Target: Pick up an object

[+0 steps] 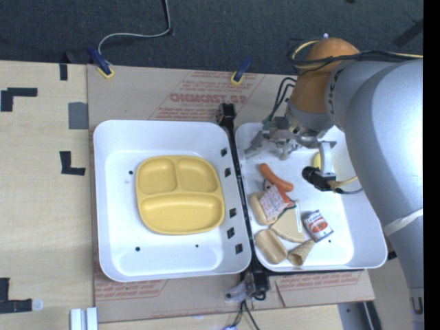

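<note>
the scene is evenly and brightly lit from overhead. soft, short shadows are cast inside the left bin (110,184) along its walls. mild glare is seen on the arm (385,136), right of that bin, where grey is washed nearly white. the picture is coarse and slightly blurred throughout; small items in the right bin (357,243) are rendered without fine detail.

Grey arm (385,136) from the right, orange-banded wrist bent down, tool (280,137) low
</note>
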Tool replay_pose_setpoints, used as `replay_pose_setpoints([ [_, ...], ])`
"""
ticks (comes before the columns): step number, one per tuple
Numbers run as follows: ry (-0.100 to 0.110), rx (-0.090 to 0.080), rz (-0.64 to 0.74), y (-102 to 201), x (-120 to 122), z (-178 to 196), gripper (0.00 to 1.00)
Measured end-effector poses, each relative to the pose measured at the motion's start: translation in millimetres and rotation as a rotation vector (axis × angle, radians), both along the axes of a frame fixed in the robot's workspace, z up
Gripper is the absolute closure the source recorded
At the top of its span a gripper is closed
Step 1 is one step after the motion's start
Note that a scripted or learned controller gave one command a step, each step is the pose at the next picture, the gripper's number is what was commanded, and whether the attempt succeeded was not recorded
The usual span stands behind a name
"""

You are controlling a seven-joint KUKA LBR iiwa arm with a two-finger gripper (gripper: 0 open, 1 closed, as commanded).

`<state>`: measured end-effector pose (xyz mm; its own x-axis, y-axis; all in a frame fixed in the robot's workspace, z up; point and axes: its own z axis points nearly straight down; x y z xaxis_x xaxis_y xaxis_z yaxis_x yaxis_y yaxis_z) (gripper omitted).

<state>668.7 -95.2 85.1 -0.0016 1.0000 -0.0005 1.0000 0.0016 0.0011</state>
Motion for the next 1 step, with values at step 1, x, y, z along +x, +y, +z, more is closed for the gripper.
replay_pose_setpoints([
  [1,0.0,-0.001,0.001,0.1,0.2,9.8,1.0],
])
